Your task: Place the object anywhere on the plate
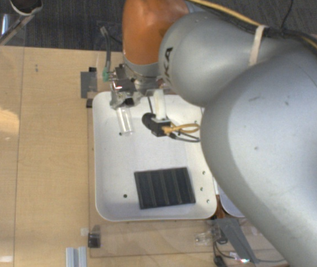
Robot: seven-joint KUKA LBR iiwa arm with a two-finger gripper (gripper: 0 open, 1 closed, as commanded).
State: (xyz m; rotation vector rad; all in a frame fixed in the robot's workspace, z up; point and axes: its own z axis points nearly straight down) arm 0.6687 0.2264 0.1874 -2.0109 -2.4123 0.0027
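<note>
A black ribbed plate (pixel 164 187) lies flat on the floor of the left white bin (pixel 106 166), near its front edge. My gripper (pixel 141 114) hangs over the far end of that bin, well behind the plate. Its two pale fingers (pixel 124 120) point down and stand apart, so it is open, and I see nothing between them. A tiny dark speck (pixel 125 195) sits on the bin floor just left of the plate; it is too small to tell what it is.
The big grey arm (pixel 258 121) covers the right side of the view and nearly all of the second bin (pixel 229 207). A dark bracket (pixel 88 83) stands at the left bin's far corner. Small clamps (pixel 94 239) sit on the wooden bench by the front edge.
</note>
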